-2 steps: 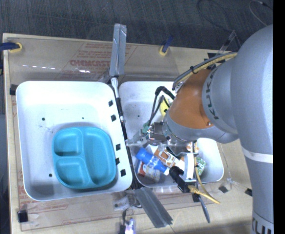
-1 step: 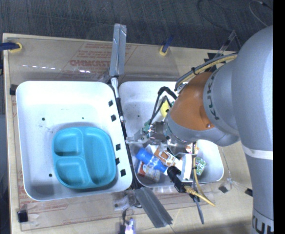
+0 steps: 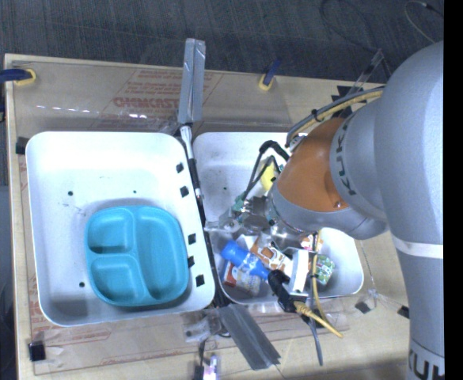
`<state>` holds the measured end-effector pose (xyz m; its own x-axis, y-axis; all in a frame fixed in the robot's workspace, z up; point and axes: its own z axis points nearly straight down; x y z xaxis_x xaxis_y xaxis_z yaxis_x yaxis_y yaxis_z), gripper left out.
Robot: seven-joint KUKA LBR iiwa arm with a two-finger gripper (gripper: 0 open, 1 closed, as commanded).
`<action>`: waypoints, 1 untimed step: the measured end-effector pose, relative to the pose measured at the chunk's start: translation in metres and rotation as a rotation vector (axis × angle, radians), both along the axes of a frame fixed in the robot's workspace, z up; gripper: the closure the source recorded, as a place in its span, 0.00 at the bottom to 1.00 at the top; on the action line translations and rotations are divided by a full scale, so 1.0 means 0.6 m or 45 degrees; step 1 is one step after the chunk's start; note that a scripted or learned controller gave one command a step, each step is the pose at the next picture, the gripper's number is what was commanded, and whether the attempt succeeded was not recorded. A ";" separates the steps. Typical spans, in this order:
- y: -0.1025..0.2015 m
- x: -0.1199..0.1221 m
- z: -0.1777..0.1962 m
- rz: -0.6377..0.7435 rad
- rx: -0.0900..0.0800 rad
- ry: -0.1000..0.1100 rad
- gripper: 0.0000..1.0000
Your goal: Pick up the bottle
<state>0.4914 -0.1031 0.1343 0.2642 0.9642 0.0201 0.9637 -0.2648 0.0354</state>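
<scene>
My gripper [image 3: 245, 212] is down inside the right bin [image 3: 215, 153], near its left wall, with the orange-banded wrist [image 3: 314, 180] right above it. Just below and in front of it lies a small blue bottle-like item [image 3: 234, 253], on its side among a pile of things. The arm covers most of the bin's middle and hides what lies under the gripper. Whether anything is in the gripper cannot be made out.
Around the blue item lie an orange-red packet [image 3: 256, 266], a white box [image 3: 298, 269] and a small green item [image 3: 324, 271]. The left bin [image 3: 57, 157] holds a light-blue divided tray [image 3: 134, 253]. A divider wall [image 3: 191, 204] separates the bins.
</scene>
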 end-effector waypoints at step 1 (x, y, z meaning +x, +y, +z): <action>0.002 0.002 -0.003 -0.085 0.007 -0.005 0.00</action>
